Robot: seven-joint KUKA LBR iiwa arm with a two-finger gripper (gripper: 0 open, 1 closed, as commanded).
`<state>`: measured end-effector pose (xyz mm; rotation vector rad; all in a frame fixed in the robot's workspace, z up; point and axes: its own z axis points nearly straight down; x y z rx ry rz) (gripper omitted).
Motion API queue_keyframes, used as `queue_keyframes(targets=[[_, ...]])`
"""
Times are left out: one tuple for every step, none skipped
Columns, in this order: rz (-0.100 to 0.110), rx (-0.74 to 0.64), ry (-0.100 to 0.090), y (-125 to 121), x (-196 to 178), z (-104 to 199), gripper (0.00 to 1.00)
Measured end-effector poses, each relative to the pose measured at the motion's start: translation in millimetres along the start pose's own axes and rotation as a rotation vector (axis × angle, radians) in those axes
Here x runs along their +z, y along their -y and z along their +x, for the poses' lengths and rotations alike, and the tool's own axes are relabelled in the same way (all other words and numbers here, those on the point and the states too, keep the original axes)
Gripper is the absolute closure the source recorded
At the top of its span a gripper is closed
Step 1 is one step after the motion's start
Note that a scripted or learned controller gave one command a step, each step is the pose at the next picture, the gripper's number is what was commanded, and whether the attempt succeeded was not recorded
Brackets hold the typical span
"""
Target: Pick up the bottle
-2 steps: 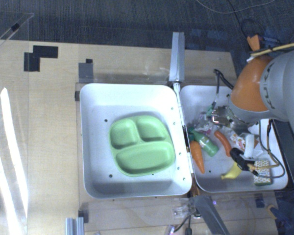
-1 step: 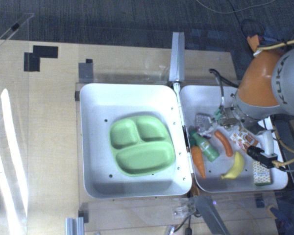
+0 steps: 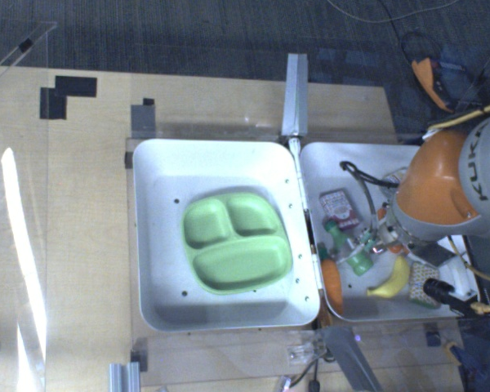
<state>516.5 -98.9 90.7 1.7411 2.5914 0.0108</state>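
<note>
There are two white bins on the wooden bench. The left bin has a green plate in the middle, and the plate has three little sections.

The right bin is full of small things. The grey arm with its orange band comes in from three o'clock and covers much of this bin. Its gripper is down low among the things, near the middle of the bin. It is too blurry to tell how the claw is set or if it has anything.

The green bottle lies on the bin floor just at nine o'clock from the gripper. It is tilted, and it looks very close to the claw, maybe touching. I cannot tell for sure.

At twelve o'clock from the bottle is a small packet with purple on it. At six o'clock from the gripper is a yellow banana. An orange thing, maybe a carrot, sits by the left wall of this bin, at seven o'clock from the bottle. A black cable loops near the top of the bin.
</note>
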Motion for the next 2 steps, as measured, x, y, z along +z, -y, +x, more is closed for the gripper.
queue_keyframes(targets=[[-0.004, -0.001, -0.002, -2.7, -11.0, 1.2, 1.00], [0.010, 0.088, -0.009, -29.6, -135.5, 38.8, 1.00]])
